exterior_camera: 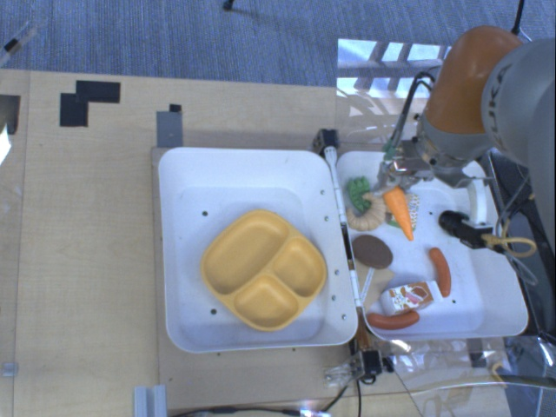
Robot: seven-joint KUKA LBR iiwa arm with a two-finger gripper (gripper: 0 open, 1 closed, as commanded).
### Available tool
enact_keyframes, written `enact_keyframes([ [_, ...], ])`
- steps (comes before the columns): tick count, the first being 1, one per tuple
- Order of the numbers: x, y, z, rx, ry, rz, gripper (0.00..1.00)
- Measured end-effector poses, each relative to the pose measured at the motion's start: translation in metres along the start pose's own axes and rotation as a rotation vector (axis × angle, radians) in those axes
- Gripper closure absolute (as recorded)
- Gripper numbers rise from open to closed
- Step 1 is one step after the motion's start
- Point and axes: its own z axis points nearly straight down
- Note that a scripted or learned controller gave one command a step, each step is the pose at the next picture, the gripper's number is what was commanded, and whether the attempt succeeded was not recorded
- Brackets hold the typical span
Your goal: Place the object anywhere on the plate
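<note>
While the gripper [398, 170] hovers over the carrot [399, 211], grip unclear, picking comes first, then moving to the plate [264, 270].

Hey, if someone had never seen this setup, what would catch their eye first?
Probably the yellow divided plate, sitting alone in the left bin. Next, the grey arm with its orange band reaching in from the right, its end effector low over the right bin just above an orange carrot. Around the carrot lie two sausages, a brown disc and a small carton.
</note>
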Motion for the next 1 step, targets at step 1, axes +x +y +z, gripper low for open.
enact_keyframes([
  [1,-0.0001,0.0001,-0.0001,-0.001,0.000,0.000,0.00],
])
